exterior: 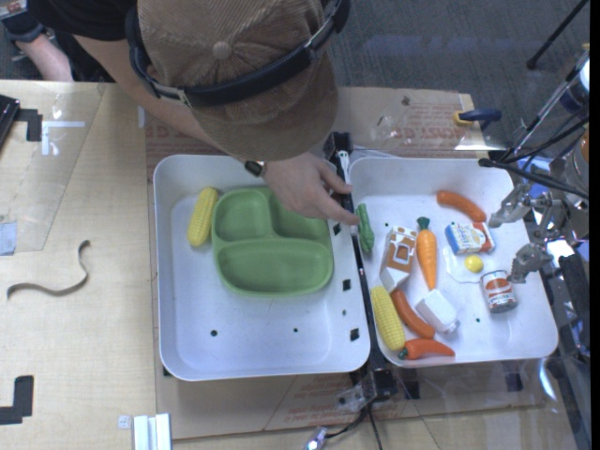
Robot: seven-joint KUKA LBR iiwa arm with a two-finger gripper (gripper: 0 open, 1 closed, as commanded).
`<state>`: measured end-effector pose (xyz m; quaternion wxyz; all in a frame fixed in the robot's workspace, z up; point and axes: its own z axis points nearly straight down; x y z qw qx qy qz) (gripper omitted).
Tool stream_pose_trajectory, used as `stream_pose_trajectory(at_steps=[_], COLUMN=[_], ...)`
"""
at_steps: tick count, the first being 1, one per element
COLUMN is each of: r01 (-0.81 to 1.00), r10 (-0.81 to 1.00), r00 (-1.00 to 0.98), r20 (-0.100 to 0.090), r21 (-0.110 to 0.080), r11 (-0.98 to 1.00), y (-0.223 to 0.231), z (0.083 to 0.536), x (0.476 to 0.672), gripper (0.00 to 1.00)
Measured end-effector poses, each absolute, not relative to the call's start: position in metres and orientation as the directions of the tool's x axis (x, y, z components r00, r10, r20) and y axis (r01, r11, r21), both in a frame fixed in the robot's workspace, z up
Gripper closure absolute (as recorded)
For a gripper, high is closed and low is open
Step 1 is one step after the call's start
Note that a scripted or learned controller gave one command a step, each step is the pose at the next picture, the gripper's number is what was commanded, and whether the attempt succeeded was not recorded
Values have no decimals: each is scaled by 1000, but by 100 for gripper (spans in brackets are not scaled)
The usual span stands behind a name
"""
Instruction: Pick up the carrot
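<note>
The carrot (427,254) is orange with a green top pointing away from me. It lies lengthwise in the middle of the right bin (534,340), beside a small carton (401,247). My gripper (517,238) hovers at the bin's right side, well right of the carrot. It is open, its fingers (507,212) spread apart with nothing between them. A can (499,292) and a fried egg (472,264) lie just below and left of it.
A person in a brown cap (234,54) leans over the bins, one hand (309,190) holding a green vegetable (365,230) at the divider. The left bin (253,345) holds a green divided plate (272,242) and a corn cob (201,217). Corn (386,317), a sausage (460,204) and other toy foods crowd the right bin.
</note>
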<state>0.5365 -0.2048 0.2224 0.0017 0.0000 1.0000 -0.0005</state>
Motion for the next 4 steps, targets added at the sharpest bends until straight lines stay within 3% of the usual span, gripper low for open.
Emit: stream_pose_trajectory(at_steps=[1, 2, 3, 4], r01=[134, 472, 561, 558], r10=[134, 472, 561, 558], r00=[-991, -881, -828, -830], r20=[-23, -20, -5, -10], r21=[-2, 3, 0, -2], r11=[991, 881, 828, 830], y=[-153, -111, -121, -122], z=[110, 102, 93, 103], x=[538, 541, 588, 589], gripper=[0, 0, 0, 100])
